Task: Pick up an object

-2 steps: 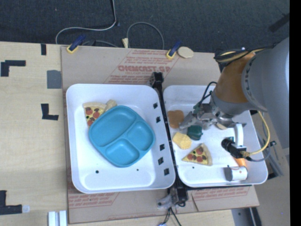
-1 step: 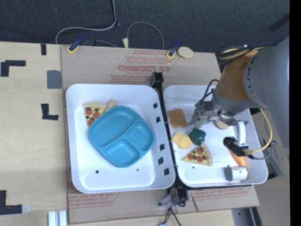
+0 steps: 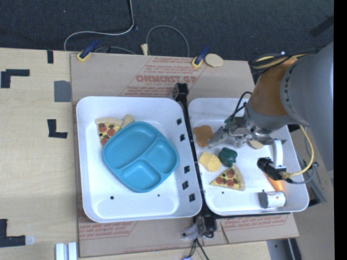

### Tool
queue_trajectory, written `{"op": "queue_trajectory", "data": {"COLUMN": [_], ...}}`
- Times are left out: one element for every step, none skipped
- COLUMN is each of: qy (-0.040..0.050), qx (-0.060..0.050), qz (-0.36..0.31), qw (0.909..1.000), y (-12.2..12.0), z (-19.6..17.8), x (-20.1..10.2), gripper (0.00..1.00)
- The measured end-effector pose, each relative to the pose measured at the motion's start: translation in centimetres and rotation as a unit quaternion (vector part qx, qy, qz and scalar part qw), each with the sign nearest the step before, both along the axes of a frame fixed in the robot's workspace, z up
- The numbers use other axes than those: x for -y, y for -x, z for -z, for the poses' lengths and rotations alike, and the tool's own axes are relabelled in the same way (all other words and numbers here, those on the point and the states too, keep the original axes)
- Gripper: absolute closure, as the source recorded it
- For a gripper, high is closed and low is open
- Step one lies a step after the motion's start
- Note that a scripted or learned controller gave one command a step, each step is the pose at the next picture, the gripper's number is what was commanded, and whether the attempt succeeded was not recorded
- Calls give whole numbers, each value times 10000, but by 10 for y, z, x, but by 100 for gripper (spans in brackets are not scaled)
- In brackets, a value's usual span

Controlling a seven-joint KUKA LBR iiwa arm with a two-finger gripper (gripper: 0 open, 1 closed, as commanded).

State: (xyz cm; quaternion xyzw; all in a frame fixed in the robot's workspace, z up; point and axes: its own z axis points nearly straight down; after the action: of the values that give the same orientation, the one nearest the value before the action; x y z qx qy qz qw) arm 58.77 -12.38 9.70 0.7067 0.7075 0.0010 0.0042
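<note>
Bench layout: two shallow white bins sit side by side on a brown printed cardboard sheet [image 3: 162, 80], which lies on the pale wooden worktop [image 3: 32, 145].

Left white bin [image 3: 87, 191]:
- A round blue plastic divided plate [image 3: 140, 156] fills the middle.
- A toy pizza slice with red dots [image 3: 106, 129] sits toward the far left corner, with one end under the plate's rim.
- A small pale yellow piece [image 3: 128, 119] lies just beside that slice, at the plate's far rim.

Right white bin [image 3: 295, 206]:
- The grey arm with the orange band [image 3: 271, 93] comes in over the far right corner.
- The two-finger gripper [image 3: 221, 138] points toward the bin's left edge.
- Whether the gripper is open or closed cannot be told from this view, and nothing is seen held in it.

Candidate objects, all lying on the floor of the right bin:
- A flat brown disc [image 3: 202, 134] is near the left edge, just beside the gripper tip. Contact cannot be judged.
- A dark green rounded lump [image 3: 227, 156] is close to the gripper, toward the near edge.
- A yellow wavy chip-like piece [image 3: 209, 161] is just beside the green lump, on its left.
- A second toy pizza slice [image 3: 229, 179] lies near the near edge, just below the lump and the chip.
- An orange carrot-like piece [image 3: 276, 184] lies toward the near right corner.
- A short white-and-grey cylinder [image 3: 271, 199] is just beside the orange piece, at the near edge.
</note>
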Motion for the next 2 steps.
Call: {"op": "queue_trajectory", "data": {"qy": [-7, -4], "qx": [14, -15], "qz": [4, -9], "qw": [10000, 10000], "y": [47, 6], "z": [10, 10], "x": [5, -27], "gripper": [0, 0]}}
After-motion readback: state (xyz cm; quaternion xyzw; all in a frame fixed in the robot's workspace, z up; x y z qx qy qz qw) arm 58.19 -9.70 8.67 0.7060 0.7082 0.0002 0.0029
